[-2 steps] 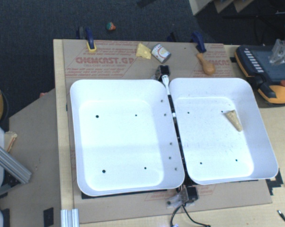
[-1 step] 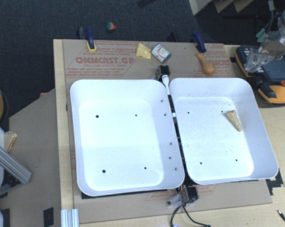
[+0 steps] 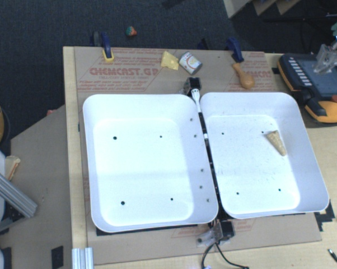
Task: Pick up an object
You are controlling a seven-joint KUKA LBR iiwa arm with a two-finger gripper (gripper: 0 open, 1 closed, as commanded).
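A small tan wedge-shaped object (image 3: 276, 142), like a cone or a pizza slice, lies in the right white bin (image 3: 303, 167), toward its upper right part. The left white bin (image 3: 96, 167) sits beside it, touching along the middle seam.
On the board behind the bins lie a yellow wedge (image 3: 169, 61), a small grey and white box (image 3: 190, 63) and an orange-brown pear-like piece (image 3: 244, 77). Blue clamps (image 3: 106, 45) hold the board's far edge. A handheld pendant (image 3: 311, 83) rests at the right. Metal framing (image 3: 12, 192) stands at the left.
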